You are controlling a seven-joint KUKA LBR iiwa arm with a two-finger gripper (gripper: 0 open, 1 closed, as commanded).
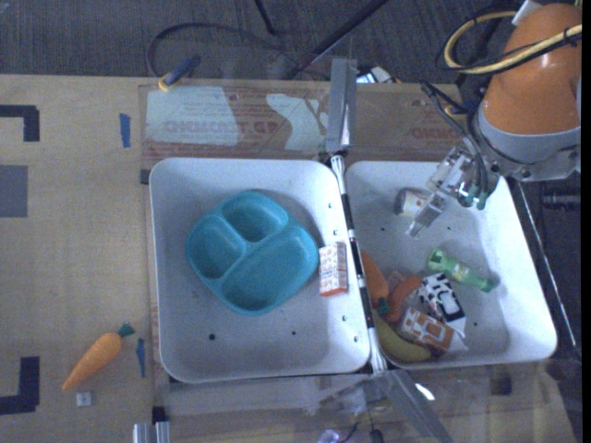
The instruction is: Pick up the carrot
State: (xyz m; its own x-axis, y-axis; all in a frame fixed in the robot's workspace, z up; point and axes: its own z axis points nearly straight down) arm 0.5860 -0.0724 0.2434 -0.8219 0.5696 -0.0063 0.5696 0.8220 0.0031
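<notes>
The carrot [92, 360] lies on the bare bench outside both bins, at about eight o'clock from the centre of the view, just off the left bin [175, 247] near its lower left corner, tip pointing down and left, green top up and right. There is also something orange inside the right bin [526, 275] among the clutter near the divider, at about five o'clock, which could be a second carrot-like piece [377, 284]; I cannot tell for sure. From what I see, the task has not got started in any useful sense: the gripper [434, 209] hangs over the upper middle of the right bin, at about three o'clock, and nothing sits between its fingers. Whether the claw is wide or narrow I cannot tell at this angle. So all of it is left: travel, descent, closing, lift. For room, the bench carrot has open bench all around it, with only a small blue tape strip [140, 356] just beside it and the bin's rim near its top end, so a descent there looks easy if the arm can reach that far. The orange piece in the right bin is crowded, touching or overlapped by the banana [402, 347] and a printed box [427, 329], and pressed near the wall.
</notes>
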